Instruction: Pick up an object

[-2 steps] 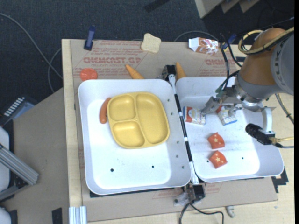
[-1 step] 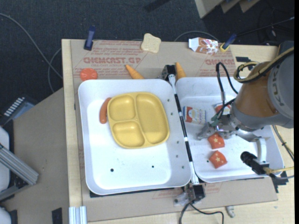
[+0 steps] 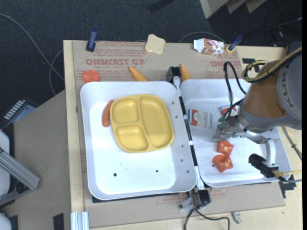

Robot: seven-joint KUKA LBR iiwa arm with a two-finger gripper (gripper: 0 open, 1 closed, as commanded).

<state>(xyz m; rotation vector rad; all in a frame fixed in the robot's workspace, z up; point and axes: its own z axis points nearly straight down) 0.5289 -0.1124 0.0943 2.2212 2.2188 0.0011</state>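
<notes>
In the right bin (image 3: 268, 150), my gripper (image 3: 224, 130) hangs low at the end of the grey arm with its orange band (image 3: 261, 99). Just below the gripper lies a red block (image 3: 224, 147), and a red strawberry-like piece (image 3: 222, 163) sits nearer the bin's front. Left of the gripper lies a small white carton (image 3: 200, 119) with red and blue print. A red-orange item (image 3: 226, 110) peeks out behind the gripper, partly hidden. Nothing is visibly held.
The left bin (image 3: 139, 176) holds a yellow divided plate (image 3: 142, 122) with a sausage (image 3: 106, 114) beside it. On the bench behind the bins lie a bread slice (image 3: 155, 44), a carrot (image 3: 137, 74), a red cap (image 3: 90, 75) and a wrapper (image 3: 209, 46). Cables loop near the arm.
</notes>
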